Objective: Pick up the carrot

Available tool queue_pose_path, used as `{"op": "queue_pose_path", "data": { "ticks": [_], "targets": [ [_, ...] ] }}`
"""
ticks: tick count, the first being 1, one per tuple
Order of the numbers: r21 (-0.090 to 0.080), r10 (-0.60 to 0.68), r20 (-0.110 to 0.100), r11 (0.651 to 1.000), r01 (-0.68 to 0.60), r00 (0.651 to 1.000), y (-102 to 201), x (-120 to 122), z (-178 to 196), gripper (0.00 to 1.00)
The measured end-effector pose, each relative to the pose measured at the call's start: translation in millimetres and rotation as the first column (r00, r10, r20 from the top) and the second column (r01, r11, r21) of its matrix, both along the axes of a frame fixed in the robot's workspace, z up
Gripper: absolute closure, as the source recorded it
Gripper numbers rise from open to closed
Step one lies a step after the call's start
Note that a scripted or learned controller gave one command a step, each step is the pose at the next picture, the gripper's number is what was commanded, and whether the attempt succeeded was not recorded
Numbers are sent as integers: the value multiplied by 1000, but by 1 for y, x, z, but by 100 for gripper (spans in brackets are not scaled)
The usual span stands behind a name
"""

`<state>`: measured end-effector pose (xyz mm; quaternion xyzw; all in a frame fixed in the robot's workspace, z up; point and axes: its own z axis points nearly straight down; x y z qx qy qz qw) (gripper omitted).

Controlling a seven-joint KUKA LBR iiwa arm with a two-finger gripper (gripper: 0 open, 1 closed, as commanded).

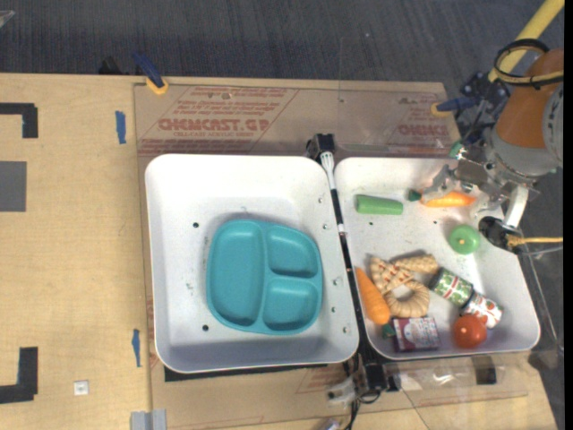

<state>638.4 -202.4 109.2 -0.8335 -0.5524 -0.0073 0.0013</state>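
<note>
A long orange carrot (372, 296) lies against the left wall of the right bin (528, 303), its point toward the front. A smaller orange piece with a dark green end (446, 201) lies at the back of that bin. My gripper (463, 184) hovers at the back right of the bin, right above or touching that small orange piece, and far from the long carrot. Whether the piece is in its grasp cannot be made out.
The right bin also holds a green cylinder (379, 205), a green round piece (464, 239), a pretzel-like pastry (405, 280), a small can (450, 287), a red tomato (470, 331) and a dark pouch (415, 332). The left bin (170, 240) holds a teal divided plate (265, 276).
</note>
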Motion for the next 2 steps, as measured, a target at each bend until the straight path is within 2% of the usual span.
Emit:
{"op": "queue_pose_path", "data": {
  "ticks": [1, 2],
  "targets": [
    [7, -158, -10, 987, 158, 987, 4, 1, -15, 0],
    [8, -185, -2, 983, 185, 983, 2, -12, -19, 0]
  ]
}}
